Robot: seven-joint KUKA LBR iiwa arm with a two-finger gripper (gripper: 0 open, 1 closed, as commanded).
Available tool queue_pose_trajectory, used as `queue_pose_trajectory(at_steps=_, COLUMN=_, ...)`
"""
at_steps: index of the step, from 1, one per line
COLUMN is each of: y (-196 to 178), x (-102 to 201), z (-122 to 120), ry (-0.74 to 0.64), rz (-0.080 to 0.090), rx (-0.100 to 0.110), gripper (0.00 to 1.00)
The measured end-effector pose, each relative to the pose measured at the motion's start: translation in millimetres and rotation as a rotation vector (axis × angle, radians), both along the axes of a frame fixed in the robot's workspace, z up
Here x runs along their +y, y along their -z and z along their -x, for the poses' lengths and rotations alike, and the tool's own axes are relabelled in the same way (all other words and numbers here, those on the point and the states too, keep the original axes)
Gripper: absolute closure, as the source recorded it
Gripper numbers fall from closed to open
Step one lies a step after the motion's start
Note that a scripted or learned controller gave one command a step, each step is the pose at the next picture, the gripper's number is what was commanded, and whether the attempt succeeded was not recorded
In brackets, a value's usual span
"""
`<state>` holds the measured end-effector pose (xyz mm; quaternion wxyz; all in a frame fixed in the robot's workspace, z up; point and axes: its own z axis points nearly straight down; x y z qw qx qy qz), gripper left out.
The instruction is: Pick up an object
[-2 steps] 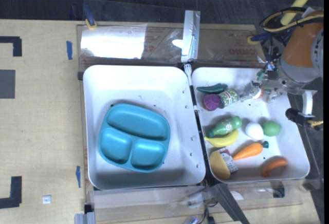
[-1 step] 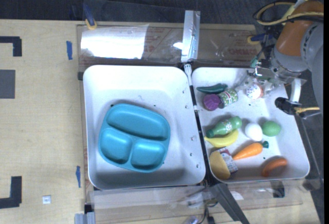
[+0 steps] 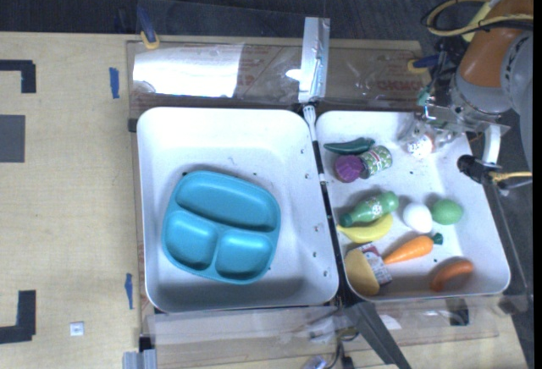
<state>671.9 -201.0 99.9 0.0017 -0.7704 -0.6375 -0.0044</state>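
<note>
The right bin (image 3: 495,228) holds several toy foods. A dark green pepper (image 3: 349,145) lies above a purple piece (image 3: 347,167) and a small can (image 3: 378,159). Lower down are a green bottle shape (image 3: 370,208), a yellow banana (image 3: 367,230), a white egg (image 3: 417,217), a green lime (image 3: 447,211), a carrot (image 3: 409,250), a brown-orange piece (image 3: 450,272) and a tan labelled item (image 3: 365,268). My gripper (image 3: 419,139) hangs over the bin's far right corner, right of the can, with nothing seen held in it.
The left bin (image 3: 152,147) carries a blue divided plate (image 3: 222,225). A clear panel and a metal divider (image 3: 314,63) stand behind the bins. The arm's orange-banded wrist (image 3: 487,63) and yellow cables (image 3: 474,12) occupy the upper right.
</note>
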Motion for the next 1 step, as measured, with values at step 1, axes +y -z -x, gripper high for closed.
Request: queue_pose_trajectory(at_steps=1, y=-3.0, x=60.2, z=41.0, ry=-0.174, rz=0.008, rx=0.004, gripper=1.0)
